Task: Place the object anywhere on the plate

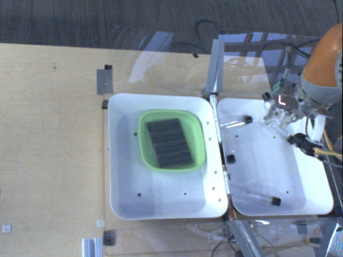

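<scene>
A green square plate (199,141) sits in the left bin (123,197), toward its back. A dark grey ridged rectangular block (170,142) lies flat on the plate, roughly in its middle and turned slightly. My gripper (275,113) hangs over the back right corner of the right bin (316,199), well away from the plate, under the arm's orange band (324,63). Nothing can be made out in its grasp.
In the right bin lie a clear tube with a black cap (239,121) at the back, another clear tube (262,198) near the front, and a small black piece (230,158) by the left wall. Cables (316,150) trail along that bin's right rim.
</scene>
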Controlling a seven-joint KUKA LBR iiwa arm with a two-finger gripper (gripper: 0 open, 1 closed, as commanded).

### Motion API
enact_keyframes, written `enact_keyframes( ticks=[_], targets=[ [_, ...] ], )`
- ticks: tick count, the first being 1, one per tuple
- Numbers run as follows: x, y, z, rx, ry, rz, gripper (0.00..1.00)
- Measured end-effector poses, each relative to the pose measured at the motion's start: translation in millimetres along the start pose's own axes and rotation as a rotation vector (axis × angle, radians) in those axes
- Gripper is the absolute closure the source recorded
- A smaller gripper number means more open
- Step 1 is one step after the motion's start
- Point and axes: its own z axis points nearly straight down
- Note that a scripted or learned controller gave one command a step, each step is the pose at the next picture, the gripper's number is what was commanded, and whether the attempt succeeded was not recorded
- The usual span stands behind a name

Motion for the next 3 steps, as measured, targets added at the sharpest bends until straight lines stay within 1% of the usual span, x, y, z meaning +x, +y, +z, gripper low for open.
enact_keyframes(
  ticks=[1, 2, 3],
  targets=[
    [0, 0, 0, 0.0, 0.0, 0.0, 0.0],
    [-39, -31, -84, -0.002, 0.0, 0.02, 0.0],
    [-59, -53, -208, -0.006, -0.002, -0.19, 0.0]
  ],
)
